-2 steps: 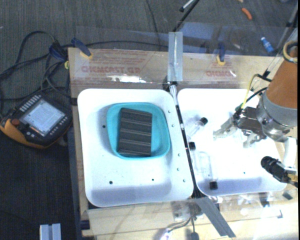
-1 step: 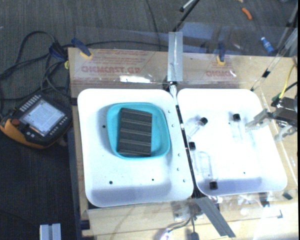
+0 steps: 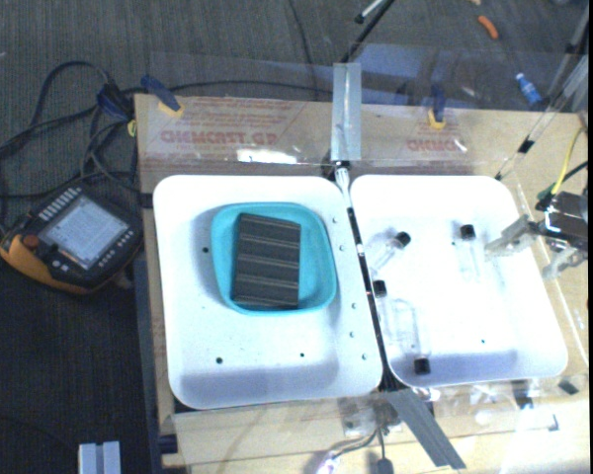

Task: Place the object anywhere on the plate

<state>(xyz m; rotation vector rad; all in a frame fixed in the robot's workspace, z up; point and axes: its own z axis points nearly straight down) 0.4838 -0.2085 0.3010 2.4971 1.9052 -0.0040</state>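
— Object location? 
— Dark grey ribbed rectangular block (image 3: 268, 260) lies flat on the turquoise square plate (image 3: 321, 275) in the left white bin (image 3: 183, 363).
— Tool (image 3: 563, 223)? 
— At the right white bin's (image 3: 534, 354) right edge — grip state unclear.

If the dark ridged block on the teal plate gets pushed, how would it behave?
The block looks flat and broad, so it would probably slide rather than tip or roll. Its ridged top suggests something stiff. The plate has a raised rim that may stop it.
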